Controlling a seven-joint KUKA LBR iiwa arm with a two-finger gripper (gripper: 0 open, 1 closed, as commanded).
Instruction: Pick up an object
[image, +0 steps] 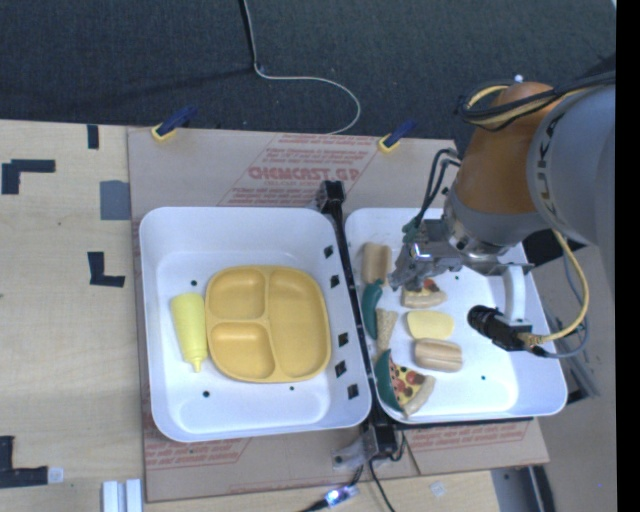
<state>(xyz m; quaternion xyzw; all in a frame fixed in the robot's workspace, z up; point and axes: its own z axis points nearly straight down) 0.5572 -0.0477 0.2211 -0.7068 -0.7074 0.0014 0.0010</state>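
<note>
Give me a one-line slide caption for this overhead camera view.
Arm's hand hovers over toy food in the right bin; yellow plate and bottle sit in the left bin.

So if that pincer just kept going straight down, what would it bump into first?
Probably the small toy food piece lying just under the pincer in the right bin, though depth is hard to judge from above.

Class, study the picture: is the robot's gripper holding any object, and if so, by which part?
It cannot be told. The gripper hangs low in the right white bin, just above a small toy food piece, but no object shows between its fingers.
</note>
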